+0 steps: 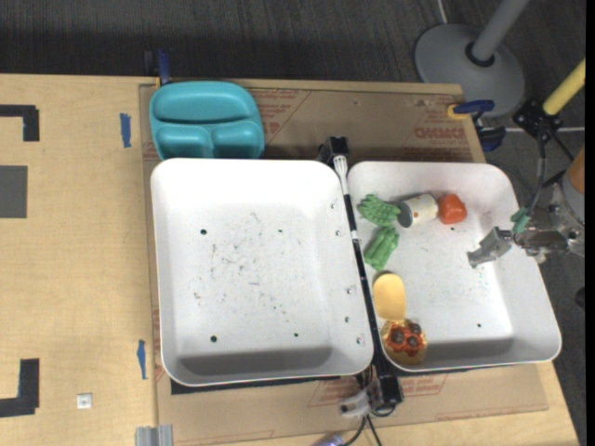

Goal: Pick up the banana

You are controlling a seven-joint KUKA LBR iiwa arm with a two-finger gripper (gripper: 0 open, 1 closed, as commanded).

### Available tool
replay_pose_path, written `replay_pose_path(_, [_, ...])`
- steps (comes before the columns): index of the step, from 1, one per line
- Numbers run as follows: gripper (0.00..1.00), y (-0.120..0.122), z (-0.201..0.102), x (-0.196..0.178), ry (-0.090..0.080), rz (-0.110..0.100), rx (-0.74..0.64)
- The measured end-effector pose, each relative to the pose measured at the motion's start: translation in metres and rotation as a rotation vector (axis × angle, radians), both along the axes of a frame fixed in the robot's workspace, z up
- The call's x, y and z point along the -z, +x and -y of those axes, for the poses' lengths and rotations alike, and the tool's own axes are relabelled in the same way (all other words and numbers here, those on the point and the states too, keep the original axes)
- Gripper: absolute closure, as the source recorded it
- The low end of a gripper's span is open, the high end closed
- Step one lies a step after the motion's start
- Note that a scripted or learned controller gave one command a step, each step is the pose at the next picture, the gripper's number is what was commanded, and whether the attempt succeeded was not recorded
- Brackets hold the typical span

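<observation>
In the right bin you've got the banana against the left wall, low down; just below it, touching, sits a round orange-and-dark toy; above it two green pieces, then a white cylinder and a red-orange piece near the top wall; gripper hangs over the bin's right side, well apart from the banana, nothing between its jaws; you can't tell from here how wide they stand; left bin sits beside it on the counter; teal tray behind it.
</observation>
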State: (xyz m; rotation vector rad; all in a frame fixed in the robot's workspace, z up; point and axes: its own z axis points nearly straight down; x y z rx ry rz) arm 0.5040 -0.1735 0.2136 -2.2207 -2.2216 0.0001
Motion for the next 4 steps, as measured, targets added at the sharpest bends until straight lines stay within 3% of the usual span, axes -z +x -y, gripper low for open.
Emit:
replay_pose_path(1, [0.00,-0.025,-0.080,0.081,0.001,-0.002,0.148])
replay_pose_path(2, [0.00,-0.024,-0.189,0.029,0.000,0.001,-0.072])
replay_pose_path(3, [0.00,-0.025,-0.252,0.029,0.000,0.000,0.148])
replay_pose_path(4, [0.00,-0.025,-0.306,0.101,0.001,0.000,0.262])
